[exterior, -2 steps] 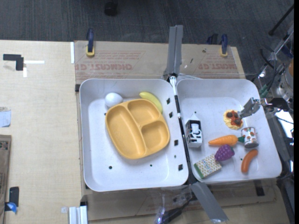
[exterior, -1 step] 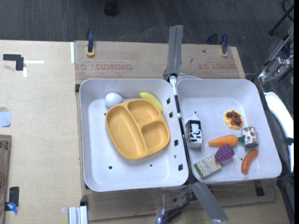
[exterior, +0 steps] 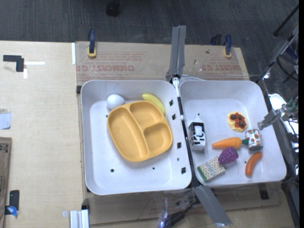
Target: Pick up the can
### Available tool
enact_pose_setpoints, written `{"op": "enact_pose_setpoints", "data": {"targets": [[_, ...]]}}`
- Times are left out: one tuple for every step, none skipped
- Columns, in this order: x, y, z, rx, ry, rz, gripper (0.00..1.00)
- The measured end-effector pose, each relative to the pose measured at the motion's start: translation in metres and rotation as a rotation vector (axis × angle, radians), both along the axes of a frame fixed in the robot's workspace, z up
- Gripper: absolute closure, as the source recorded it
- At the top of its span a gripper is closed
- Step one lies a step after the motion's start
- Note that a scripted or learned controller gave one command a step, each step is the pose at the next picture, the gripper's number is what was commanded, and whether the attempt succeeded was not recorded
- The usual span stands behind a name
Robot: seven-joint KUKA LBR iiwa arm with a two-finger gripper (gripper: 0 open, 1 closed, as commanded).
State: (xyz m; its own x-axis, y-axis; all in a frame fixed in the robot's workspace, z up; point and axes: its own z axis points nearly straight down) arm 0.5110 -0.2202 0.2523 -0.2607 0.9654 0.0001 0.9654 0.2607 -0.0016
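The can (exterior: 253,139) is small, with a colourful label and a silver top. It lies tilted near the right wall of the right bin (exterior: 223,91), between a toy carrot (exterior: 227,143) and an orange sausage (exterior: 253,164). My gripper (exterior: 264,122) reaches in over the bin's right rim, just above and to the right of the can, apart from it. Nothing shows in the gripper.
The right bin also holds a pizza slice (exterior: 237,120), purple grapes (exterior: 228,155), a black-and-white carton (exterior: 197,136) and a green box (exterior: 211,169). In the left bin (exterior: 95,165) are a yellow divided plate (exterior: 139,130), a white egg (exterior: 115,100) and a banana (exterior: 154,101).
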Motion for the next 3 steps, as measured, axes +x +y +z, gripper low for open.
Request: {"op": "enact_pose_setpoints", "data": {"targets": [[-0.01, -0.002, -0.123, 0.001, 0.001, 0.038, 0.0], [0.029, 0.002, -0.15, 0.001, -0.024, -0.009, 0.0], [0.027, -0.001, -0.144, -0.004, -0.021, -0.012, 1.0]]}}
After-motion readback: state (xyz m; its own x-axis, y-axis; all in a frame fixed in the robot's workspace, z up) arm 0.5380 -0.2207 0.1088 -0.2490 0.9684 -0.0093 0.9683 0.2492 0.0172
